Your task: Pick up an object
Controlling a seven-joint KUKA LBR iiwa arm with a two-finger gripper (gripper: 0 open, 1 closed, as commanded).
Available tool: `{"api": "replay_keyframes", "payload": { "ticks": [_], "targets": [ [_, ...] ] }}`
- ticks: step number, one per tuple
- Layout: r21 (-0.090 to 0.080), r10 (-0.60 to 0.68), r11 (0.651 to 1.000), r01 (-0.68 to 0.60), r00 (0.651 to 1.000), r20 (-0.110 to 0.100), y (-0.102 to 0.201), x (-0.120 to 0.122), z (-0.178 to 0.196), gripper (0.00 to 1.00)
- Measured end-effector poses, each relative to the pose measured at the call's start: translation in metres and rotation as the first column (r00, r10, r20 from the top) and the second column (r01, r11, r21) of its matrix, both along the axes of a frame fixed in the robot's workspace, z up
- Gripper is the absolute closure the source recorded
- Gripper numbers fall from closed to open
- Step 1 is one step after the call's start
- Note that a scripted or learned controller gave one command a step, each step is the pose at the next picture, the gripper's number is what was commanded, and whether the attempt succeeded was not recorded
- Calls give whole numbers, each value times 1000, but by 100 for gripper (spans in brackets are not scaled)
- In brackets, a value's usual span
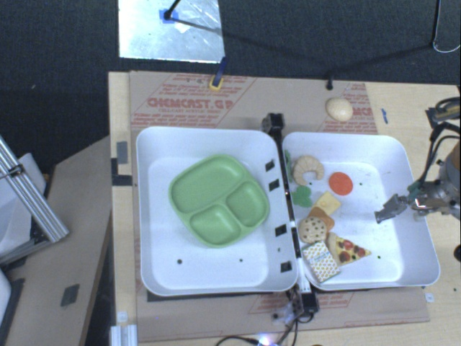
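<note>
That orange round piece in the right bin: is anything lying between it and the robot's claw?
Nothing visible does. The gripper hangs over the right bin's right side, and bare white bin floor stretches from it to the orange round piece. The cheese wedge and pizza slice lie below that line.

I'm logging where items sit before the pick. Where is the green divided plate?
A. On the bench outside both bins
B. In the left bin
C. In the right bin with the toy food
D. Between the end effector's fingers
B: the green divided plate lies flat in the left bin, apart from the end effector over the right bin.
</note>
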State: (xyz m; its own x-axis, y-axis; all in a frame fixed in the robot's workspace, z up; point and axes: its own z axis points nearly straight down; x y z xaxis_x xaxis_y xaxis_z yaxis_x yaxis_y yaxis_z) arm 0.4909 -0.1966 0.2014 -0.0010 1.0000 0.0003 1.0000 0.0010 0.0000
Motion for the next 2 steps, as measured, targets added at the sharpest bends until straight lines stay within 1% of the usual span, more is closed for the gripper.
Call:
{"api": "replay_keyframes", "payload": {
  "ticks": [1,2],
  "targets": [
    [0,0,1000,0,1000,0,-7,-3,-44,0],
    [1,0,1000,0,1000,-2,-2,2,-105,0]
  ]
}}
